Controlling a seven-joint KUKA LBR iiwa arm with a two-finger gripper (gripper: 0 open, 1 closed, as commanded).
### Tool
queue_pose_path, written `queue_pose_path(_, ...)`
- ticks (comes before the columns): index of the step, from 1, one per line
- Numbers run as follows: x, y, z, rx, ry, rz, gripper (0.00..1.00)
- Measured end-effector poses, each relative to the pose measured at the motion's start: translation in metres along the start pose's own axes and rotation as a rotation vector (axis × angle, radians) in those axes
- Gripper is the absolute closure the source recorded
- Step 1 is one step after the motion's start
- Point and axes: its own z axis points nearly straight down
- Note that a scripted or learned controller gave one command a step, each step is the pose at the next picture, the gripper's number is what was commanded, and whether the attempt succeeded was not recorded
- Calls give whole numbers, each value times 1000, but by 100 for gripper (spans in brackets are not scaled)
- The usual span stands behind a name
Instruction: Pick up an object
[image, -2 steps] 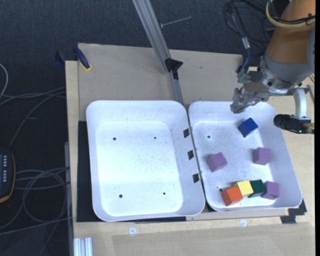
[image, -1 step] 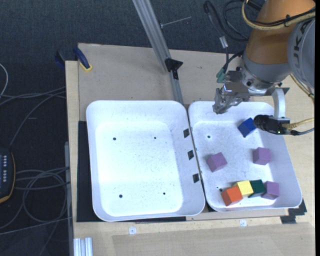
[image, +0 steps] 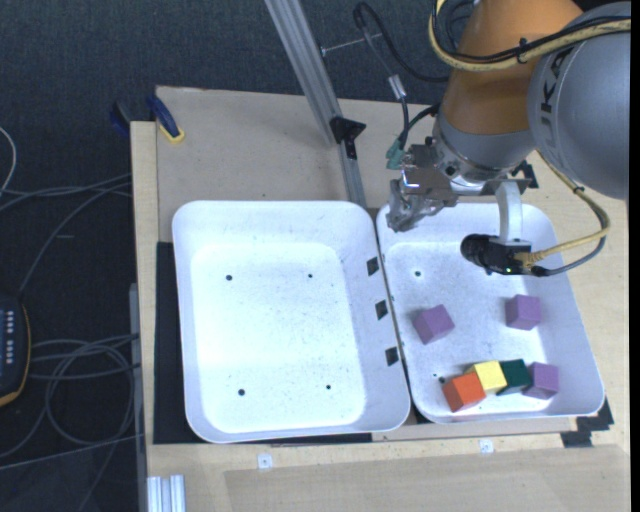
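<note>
Right now your gripper (image: 408, 212) hangs over the far left corner of the right bin (image: 575, 345), close to the divider, and you cannot tell from this angle how its claw is set; nothing shows beneath it. The blocks lie nearer the front: a purple cube (image: 433, 323) stands alone mid-bin, another purple cube (image: 523, 311) to its right, and an orange block (image: 463, 390), yellow block (image: 489, 376), green block (image: 515, 374) and a small purple block (image: 544, 379) are crowded along the front wall. Aim for the lone purple cube, since it has free space on all sides; centre over it and square the wrist to its faces before you descend.
</note>
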Motion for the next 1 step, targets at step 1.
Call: queue_pose_path(1, 56, -2, 7, 1, 0, 0, 100)
